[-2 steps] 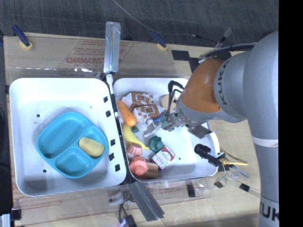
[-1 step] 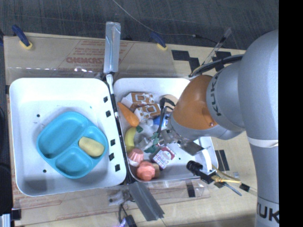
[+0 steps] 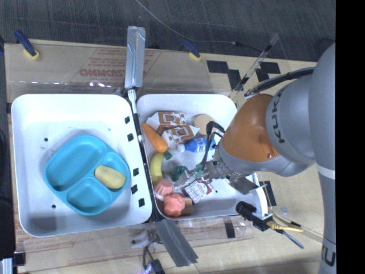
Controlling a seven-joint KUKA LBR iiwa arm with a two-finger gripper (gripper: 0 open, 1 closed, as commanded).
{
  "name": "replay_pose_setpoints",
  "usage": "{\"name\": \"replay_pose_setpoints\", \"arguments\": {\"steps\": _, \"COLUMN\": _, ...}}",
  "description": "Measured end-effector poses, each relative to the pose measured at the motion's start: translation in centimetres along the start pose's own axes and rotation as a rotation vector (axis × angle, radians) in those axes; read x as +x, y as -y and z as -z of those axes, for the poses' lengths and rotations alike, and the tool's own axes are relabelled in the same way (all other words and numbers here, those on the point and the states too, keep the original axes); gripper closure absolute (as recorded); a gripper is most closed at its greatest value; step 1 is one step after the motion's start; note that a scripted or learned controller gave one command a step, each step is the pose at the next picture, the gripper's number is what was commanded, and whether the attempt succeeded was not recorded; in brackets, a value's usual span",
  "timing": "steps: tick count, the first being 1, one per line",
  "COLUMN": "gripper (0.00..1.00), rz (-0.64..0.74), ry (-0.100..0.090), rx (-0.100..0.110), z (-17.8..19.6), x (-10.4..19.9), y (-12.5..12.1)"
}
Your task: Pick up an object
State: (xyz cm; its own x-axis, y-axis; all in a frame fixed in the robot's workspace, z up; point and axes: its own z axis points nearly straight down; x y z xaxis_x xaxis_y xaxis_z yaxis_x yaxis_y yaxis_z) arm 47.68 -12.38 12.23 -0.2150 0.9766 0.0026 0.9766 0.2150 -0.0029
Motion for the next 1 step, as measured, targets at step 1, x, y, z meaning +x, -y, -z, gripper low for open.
{"name": "replay_pose_setpoints", "arguments": {"steps": 1, "gripper": 0.00, "rz": 0.073, "ry": 0.001, "rx": -0.002, "z": -0.65, "x": -0.45, "y": -8.64}}
